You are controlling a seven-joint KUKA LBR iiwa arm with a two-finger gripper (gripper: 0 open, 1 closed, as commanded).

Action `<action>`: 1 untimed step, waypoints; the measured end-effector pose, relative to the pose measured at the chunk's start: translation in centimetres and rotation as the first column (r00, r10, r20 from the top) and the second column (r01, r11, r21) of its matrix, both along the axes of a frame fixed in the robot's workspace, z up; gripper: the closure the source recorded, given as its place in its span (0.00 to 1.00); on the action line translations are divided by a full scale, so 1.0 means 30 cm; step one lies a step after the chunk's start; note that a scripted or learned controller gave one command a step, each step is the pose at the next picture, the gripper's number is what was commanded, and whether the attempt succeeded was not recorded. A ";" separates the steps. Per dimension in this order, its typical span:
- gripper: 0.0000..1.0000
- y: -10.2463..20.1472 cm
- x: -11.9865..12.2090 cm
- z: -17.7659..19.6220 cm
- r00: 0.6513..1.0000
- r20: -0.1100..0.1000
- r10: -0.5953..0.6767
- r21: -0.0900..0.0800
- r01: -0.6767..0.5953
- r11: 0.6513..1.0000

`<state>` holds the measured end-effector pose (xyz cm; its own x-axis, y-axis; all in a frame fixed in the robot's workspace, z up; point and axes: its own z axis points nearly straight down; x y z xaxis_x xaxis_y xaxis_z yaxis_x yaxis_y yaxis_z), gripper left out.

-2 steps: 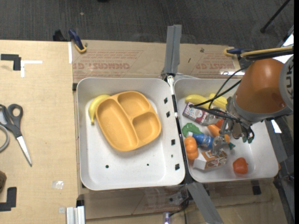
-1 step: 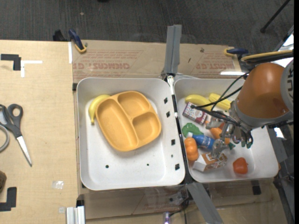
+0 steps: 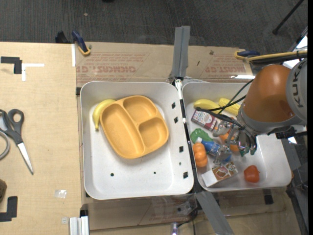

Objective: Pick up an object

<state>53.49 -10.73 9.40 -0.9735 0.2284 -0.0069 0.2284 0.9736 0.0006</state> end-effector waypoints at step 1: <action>1.00 0.000 0.004 0.032 1.000 0.003 0.003 -0.001 -0.002 1.000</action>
<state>53.60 -10.72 10.37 -0.9741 0.2260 -0.0101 0.2260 0.9741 -0.0001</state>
